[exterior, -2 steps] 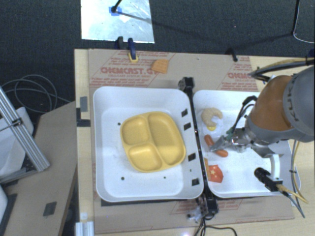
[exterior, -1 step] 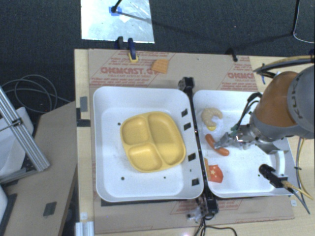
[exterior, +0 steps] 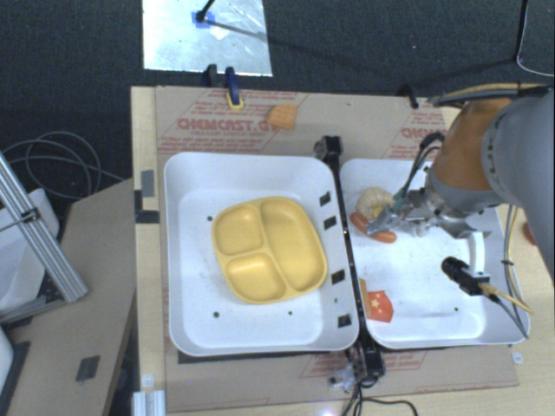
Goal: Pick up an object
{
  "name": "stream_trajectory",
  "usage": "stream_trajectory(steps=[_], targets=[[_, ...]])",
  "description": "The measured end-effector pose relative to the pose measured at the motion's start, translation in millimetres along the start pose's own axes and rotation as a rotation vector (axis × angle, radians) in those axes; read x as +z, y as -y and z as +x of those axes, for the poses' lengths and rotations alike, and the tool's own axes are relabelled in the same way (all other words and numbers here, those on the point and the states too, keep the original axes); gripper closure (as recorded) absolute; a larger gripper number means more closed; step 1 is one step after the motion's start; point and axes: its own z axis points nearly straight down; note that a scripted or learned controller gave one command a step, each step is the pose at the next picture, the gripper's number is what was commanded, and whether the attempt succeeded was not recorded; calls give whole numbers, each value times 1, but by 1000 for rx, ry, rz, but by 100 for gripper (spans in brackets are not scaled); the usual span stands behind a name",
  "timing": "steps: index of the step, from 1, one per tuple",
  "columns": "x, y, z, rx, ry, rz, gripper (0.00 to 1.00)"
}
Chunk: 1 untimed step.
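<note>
- A yellow divided tray is seen lying in the left bin, slightly turned; it is taken here as the landmark.
- To the right of the tray, past the black clips along the shared rims, the right bin is found.
- The gripper is lowered into the right bin, to the right of the tray and level with its upper edge; the grey arm (with its orange band) is seen reaching in from farther right.
- An orange, carrot-like object is seen right at the gripper tip, just right of the tray beyond the bin walls. Whether it is clasped between the fingers or merely touched cannot be told, as the tip is blurred and overlapped.
- A pale, lumpy object is seen just above the orange one, touching or nearly touching it.
- A red piece with yellow marks lies right of the tray's lower corner, in the near-left part of the right bin.
- A small tan block rests on the brown board, above the tray and outside both bins.
</note>
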Motion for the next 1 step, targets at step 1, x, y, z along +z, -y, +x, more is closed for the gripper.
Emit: stream_trajectory(steps=[1], targets=[[-13,-1,0,1,-1,-8,100]])
